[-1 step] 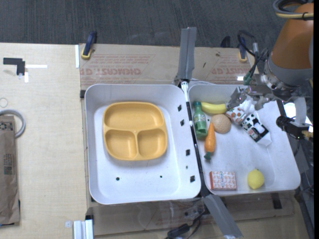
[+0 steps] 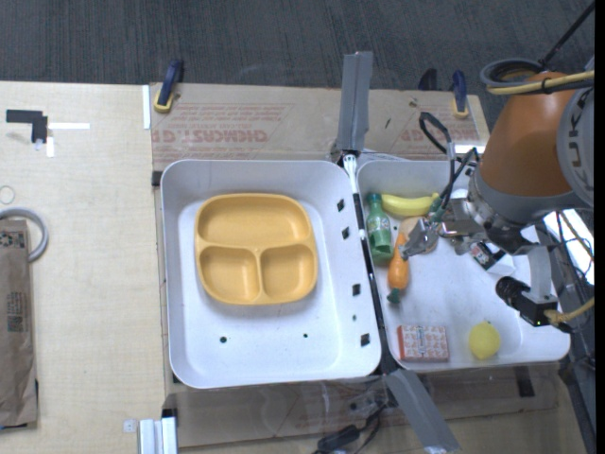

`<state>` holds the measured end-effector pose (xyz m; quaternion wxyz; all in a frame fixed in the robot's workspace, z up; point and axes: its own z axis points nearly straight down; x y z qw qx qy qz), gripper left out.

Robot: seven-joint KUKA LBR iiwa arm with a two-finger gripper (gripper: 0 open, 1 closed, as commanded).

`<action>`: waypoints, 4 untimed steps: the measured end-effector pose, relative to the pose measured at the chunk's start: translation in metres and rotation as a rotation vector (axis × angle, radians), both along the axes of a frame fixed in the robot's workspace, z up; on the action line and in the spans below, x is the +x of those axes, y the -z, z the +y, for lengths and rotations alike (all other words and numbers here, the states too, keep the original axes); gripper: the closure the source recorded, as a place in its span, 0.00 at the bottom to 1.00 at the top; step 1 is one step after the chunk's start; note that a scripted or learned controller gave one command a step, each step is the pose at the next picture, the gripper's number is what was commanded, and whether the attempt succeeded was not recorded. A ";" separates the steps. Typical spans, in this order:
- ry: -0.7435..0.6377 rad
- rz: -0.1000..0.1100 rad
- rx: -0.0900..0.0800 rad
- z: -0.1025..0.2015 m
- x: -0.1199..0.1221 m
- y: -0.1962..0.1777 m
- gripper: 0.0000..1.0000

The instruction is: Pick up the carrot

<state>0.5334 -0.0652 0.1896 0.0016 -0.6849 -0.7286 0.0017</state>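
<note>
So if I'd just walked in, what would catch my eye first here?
Probably the big yellow divided plate, alone in the left bin. Then the grey and orange arm reaching in from the right, its pincer low over the right bin, just above the carrot. Around it lie a banana, a green bottle, a lemon and a small box.

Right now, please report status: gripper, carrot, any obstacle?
Gripper just above carrot in right bin, nothing gripped. Carrot lying flat. Green bottle and banana close beside.
</note>
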 end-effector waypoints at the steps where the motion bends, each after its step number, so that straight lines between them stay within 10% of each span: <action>1: -0.179 -0.001 0.001 0.023 -0.051 -0.001 0.00; 2: -0.275 -0.003 0.000 0.029 -0.027 0.000 0.00; 3: -0.271 -0.001 0.000 0.028 -0.026 -0.008 1.00; 4: -0.252 -0.001 0.000 0.058 -0.008 -0.004 1.00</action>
